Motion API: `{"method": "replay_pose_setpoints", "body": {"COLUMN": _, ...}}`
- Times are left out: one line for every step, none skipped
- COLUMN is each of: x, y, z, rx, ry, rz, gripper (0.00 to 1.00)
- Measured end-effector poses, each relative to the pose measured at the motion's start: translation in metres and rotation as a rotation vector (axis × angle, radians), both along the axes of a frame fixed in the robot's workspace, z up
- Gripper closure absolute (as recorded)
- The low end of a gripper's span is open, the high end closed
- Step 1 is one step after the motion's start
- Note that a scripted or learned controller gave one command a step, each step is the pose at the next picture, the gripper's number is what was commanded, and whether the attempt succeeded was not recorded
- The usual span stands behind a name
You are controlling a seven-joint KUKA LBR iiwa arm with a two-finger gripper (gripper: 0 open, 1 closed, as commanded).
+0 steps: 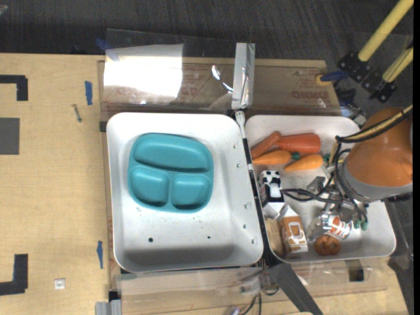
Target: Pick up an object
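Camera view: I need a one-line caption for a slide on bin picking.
KUKA arm over the right bin of carrots and small items; teal divided plate in the left bin.

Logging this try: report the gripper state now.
Gripper: low in the right bin among the small items; open or shut cannot be told, and no grasp is visible.

A teal three-compartment plate (172,171) lies in the left white bin (223,241) on a cardboard-topped bench (46,195).
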State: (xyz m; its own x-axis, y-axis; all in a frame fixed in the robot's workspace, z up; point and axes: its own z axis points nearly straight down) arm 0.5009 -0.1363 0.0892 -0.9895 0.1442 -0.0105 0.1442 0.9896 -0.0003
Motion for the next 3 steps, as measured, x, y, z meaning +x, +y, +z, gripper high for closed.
{"method": "replay_pose_setpoints", "body": {"x": 0.102, "y": -0.02, "z": -0.001, "rx": 0.001, "ry": -0.001, "rz": -0.035, "gripper": 0.0}}
{"method": "replay_pose_setpoints", "body": {"x": 0.117, "y": -0.054, "z": -0.001, "rx": 0.01, "ry": 0.017, "rz": -0.111, "gripper": 0.0}}
{"method": "replay_pose_setpoints", "body": {"x": -0.002, "y": -0.071, "z": -0.001, "rx": 0.001, "ry": 0.002, "rz": -0.288, "gripper": 0.0}}
